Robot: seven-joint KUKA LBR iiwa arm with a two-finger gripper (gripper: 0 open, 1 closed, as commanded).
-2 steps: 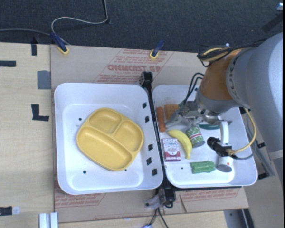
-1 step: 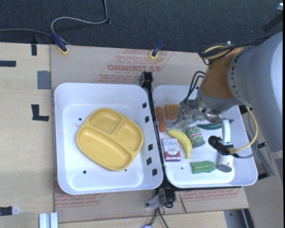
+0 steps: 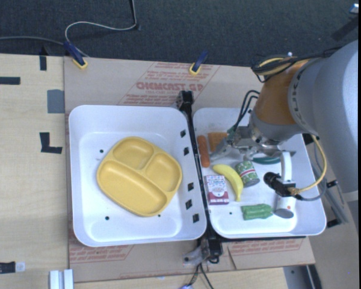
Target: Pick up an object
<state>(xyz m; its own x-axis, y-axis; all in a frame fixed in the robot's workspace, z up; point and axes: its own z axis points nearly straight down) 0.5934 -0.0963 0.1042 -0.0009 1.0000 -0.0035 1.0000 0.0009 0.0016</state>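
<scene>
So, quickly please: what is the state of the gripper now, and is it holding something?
Gripper: low in the right bin, above the banana; open or shut cannot be told, and nothing visibly held.

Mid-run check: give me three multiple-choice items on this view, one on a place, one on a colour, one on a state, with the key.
1. Where does the yellow divided tray lie?
A. left bin
B. right bin
C. on the cardboard

2. What colour is the band above the arm's wrist?
A. blue
B. orange
C. green

3. How is the banana?
A. lying in the right bin
B. lifted above the bench
C. on the yellow tray

Key: 1 A, it sits inside the left bin. 2 B, the orange band shows above the gripper. 3 A, it rests on the right bin floor beside a small can.
</scene>
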